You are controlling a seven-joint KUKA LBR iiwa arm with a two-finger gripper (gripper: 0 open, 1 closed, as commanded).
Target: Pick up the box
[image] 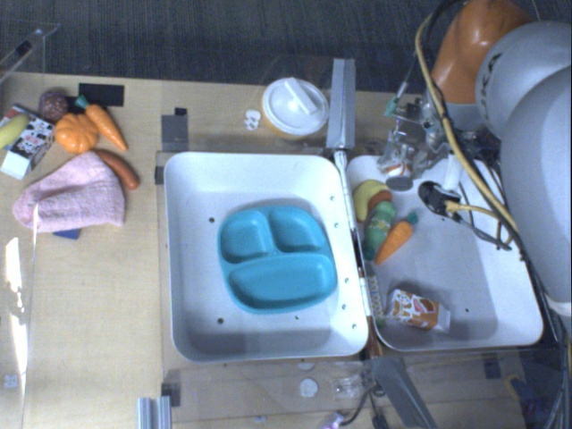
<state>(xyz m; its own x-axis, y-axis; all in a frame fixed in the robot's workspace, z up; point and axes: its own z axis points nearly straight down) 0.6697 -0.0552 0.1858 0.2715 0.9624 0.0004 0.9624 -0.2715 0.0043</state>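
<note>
— Two bins, and the box (416,310) I want lies nearest the camera, on its side at the lower edge of the right bin (500,329), just beside the divider.

— What sits past it?

— I see a toy carrot (394,239), a green piece (379,222) and a yellowish fruit (368,194) bunched against the divider in mid frame. The blue tray (277,257) fills the left bin (192,239).

— And your gripper?

— My gripper (404,155) hangs at the upper part of the right bin, well apart from the box. Cables clutter it; I cannot tell how the jaws stand.

— Risks?

— I judge the box's closeness to the wall could block one side of the grasp. A descent too far up the frame would catch the carrot instead. The box looks soft, so it may slip.
</note>
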